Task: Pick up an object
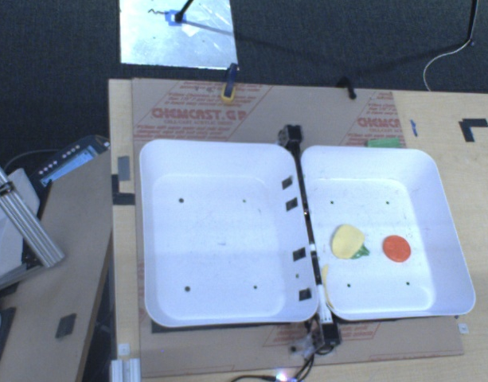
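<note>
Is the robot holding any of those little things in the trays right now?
No hold can be seen. The yellow piece and the orange disc both lie loose on the floor of the right bin.

Dark grey carpet floor point(347, 22) across top and left. Shiny metal sheet point(177, 22) lying on it, upper left. White cable point(454, 50) trailing at upper right. Light wood tabletop point(474, 173) covered by brown cardboard sheet point(251, 110) with red print. Second wooden surface point(68, 253) at left, carrying aluminium rail point(25, 221); blue-lit device point(68, 159), possibly controller, beside it.
</note>
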Robot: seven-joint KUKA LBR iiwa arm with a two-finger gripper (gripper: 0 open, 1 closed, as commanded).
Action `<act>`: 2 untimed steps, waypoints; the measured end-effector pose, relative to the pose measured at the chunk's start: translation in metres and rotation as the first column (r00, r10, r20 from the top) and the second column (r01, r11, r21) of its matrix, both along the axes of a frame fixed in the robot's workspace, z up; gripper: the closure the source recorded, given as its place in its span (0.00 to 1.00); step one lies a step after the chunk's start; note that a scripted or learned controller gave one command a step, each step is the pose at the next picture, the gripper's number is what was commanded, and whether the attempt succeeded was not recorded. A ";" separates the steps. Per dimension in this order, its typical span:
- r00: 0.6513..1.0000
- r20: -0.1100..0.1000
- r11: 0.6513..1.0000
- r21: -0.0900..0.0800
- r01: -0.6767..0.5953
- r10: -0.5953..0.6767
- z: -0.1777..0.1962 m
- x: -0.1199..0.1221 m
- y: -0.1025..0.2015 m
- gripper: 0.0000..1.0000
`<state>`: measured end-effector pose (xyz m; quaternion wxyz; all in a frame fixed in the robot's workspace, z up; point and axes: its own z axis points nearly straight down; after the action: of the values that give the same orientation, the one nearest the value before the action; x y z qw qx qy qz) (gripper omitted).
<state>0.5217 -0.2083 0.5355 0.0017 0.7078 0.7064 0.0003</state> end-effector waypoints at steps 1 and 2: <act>1.000 0.000 1.000 0.001 -0.003 0.003 0.000 -0.026 0.002 1.00; 1.000 0.000 1.000 0.001 -0.004 0.004 0.000 -0.035 0.002 1.00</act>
<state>0.4865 -0.2060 0.5352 0.0016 0.7065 0.7077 0.0007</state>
